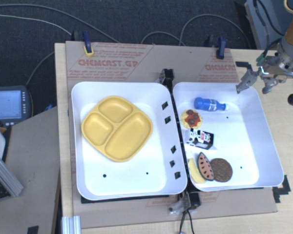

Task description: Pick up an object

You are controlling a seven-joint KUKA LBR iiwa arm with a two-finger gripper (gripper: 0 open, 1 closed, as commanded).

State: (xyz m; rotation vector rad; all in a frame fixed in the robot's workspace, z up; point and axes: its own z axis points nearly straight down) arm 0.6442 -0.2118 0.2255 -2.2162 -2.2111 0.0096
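Note:
In the right bin (249, 140) lie several small toys. A blue bottle (210, 104) rests on its side near the back. Below it sit a round pizza-like piece (191, 118) and a black-and-white carton (200, 138). At the front are a watermelon slice (204, 166), a brown cookie (221, 169) and a pale yellow piece (193, 172). My gripper (257, 84) hangs above the bin's back right corner, to the right of the bottle and well apart from it. Its fingers (244, 83) are spread, with nothing between them.
The left bin (88, 174) holds a yellow divided plate (117, 127). A black divider with clips (172, 130) runs between the bins. Blue clamps (88, 47) hold the cardboard at the back. The right bin's right half is bare white floor.

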